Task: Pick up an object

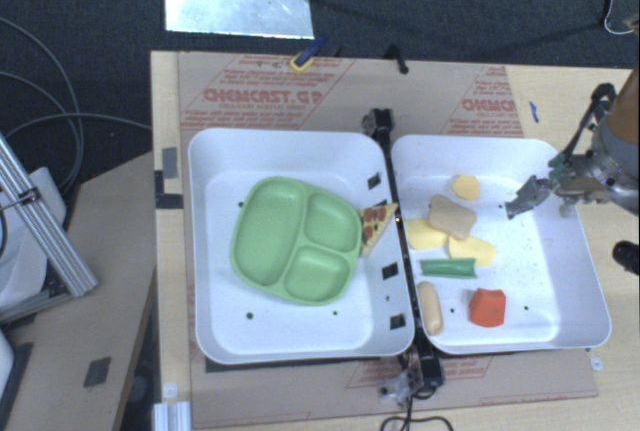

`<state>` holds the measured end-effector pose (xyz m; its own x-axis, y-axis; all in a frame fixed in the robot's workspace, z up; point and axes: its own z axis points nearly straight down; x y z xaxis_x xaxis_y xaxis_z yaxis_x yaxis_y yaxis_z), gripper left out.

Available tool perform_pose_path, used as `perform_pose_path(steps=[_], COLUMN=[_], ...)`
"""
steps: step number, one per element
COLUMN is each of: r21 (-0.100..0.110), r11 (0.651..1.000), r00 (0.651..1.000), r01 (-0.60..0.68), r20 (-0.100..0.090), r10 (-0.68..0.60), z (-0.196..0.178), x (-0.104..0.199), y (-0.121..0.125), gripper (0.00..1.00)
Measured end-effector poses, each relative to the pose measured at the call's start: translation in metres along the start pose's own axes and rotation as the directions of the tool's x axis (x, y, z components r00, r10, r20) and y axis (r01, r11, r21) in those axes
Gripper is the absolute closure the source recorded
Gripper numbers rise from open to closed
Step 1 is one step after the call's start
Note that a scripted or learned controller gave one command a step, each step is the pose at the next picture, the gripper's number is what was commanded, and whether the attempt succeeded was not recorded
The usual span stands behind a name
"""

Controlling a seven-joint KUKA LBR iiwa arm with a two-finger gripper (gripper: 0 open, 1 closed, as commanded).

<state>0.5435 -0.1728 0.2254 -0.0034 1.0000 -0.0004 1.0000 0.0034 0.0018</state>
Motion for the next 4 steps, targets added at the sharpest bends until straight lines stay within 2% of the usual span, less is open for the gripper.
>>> perform_pose_path(steps=[1,2,3,4], r21=[-0.022,0.013,-0.001,0.008], r11=[1.000,1.000,1.000,1.000], r00=[1.000,1.000,1.000,1.000], r01=[0.015,-0.001,-0.002,0.008], r20=[-0.001,-0.002,0.000,-0.004], r10=[-0.015,0.001,0.002,-0.008], z=[-0.155,0.038,0.018,0.043], x=[0.105,0.114,0.113,0.200], y=[0.049,0.046,0.050,-0.019], gripper=[0.00,0.00,1.00,1.00])
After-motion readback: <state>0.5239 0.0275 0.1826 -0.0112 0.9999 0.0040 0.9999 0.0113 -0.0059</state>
